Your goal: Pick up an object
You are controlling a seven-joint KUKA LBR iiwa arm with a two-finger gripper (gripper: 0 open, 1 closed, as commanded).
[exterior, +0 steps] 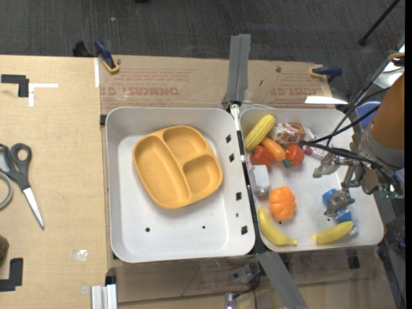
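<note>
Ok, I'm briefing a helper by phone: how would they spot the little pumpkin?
Look in the right-hand white bin, the one crowded with toy food. Near its middle sits the pumpkin, just above a banana at the front wall. It's the only round, ribbed orange thing; its neighbours are long or yellow.

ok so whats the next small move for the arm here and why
Probably a short, straight descent. The end effector hangs in the right bin, over or at a small blue object, with nothing seen held in it. A banana lies just in front, so dropping straight down looks safer than shifting sideways. How high it sits above the blue object cannot be told.
</note>
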